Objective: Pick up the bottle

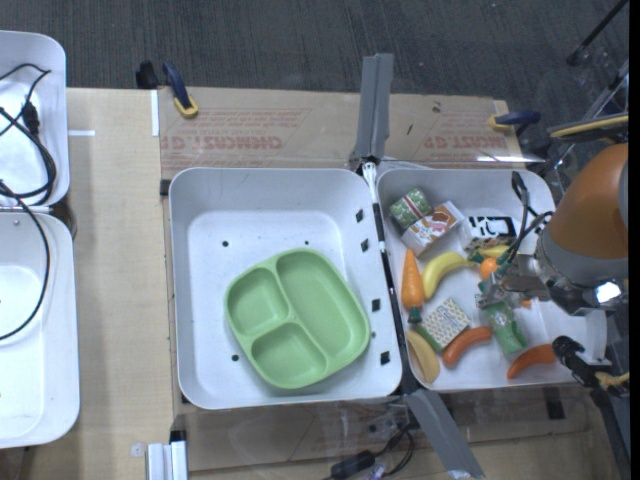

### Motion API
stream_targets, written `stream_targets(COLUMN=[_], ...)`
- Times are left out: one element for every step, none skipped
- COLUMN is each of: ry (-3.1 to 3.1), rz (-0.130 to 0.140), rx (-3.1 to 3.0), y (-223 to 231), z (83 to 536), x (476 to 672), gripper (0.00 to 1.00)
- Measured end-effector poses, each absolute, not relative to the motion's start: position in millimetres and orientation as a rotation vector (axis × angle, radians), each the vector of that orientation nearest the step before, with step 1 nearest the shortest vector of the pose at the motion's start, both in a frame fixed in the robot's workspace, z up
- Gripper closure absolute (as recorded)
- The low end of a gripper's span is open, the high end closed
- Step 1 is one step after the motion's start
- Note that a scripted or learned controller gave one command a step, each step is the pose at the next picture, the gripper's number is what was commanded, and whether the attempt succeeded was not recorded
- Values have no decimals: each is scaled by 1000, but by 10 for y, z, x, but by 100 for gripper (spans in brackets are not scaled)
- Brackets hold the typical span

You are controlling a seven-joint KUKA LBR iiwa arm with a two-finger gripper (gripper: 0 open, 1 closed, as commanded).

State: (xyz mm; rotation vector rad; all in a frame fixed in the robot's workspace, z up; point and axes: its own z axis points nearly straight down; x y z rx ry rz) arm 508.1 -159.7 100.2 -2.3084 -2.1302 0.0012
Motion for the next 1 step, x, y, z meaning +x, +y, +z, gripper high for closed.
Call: stream_targets(ry=[-1930], rz=[4], rx=[-2478], y=[-618], z=[2289], x=[5442], gripper=[100])
